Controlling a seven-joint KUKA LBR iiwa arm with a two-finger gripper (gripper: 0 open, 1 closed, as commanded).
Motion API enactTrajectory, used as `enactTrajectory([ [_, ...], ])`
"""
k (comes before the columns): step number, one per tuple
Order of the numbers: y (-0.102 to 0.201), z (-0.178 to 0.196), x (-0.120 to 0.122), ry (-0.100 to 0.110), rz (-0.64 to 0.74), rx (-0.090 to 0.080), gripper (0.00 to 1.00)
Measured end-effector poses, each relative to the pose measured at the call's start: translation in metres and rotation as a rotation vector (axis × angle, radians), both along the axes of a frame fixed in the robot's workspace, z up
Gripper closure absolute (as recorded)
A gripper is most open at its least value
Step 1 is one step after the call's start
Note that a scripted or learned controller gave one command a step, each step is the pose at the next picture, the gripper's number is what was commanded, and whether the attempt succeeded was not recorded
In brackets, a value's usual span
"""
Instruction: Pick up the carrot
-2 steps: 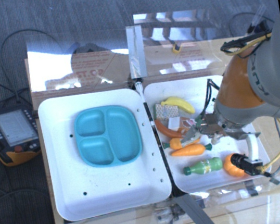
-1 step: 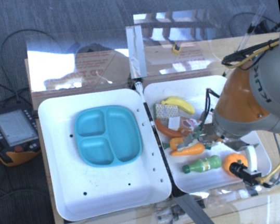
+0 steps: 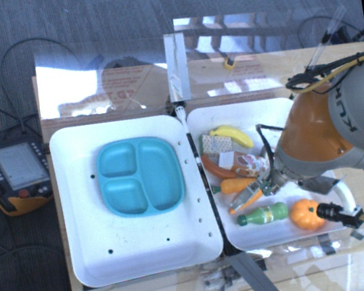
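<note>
The carrot (image 3: 235,185) is a short orange piece lying in the middle of the right bin (image 3: 232,236), thick end to the left. Just below it lies a thinner orange stick (image 3: 246,202), slanting up to the right. My gripper (image 3: 268,186) is low in the bin at the right ends of both orange pieces, touching or nearly touching them. The grey and orange arm (image 3: 317,133) covers the bin's right half and hides the gripper's tip.
A yellow banana (image 3: 232,135), a printed packet (image 3: 217,144) and a red-brown sausage (image 3: 217,166) lie above the carrot. A green bottle (image 3: 264,215) and an orange fruit (image 3: 305,214) lie below it. The left bin (image 3: 90,258) holds a blue divided plate (image 3: 139,176).
</note>
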State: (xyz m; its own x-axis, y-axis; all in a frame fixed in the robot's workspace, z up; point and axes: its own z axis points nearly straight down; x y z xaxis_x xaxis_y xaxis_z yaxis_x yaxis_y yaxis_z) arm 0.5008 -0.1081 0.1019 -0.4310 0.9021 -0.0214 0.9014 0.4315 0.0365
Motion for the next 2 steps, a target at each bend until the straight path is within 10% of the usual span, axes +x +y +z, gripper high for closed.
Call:
enactTrajectory([
  [1, 0.0015, 0.0082, 0.0008, 0.001, 0.002, 0.004, 1.00],
  [2, 0.0018, 0.0081, 0.0007, 0.002, 0.002, 0.005, 0.00],
])
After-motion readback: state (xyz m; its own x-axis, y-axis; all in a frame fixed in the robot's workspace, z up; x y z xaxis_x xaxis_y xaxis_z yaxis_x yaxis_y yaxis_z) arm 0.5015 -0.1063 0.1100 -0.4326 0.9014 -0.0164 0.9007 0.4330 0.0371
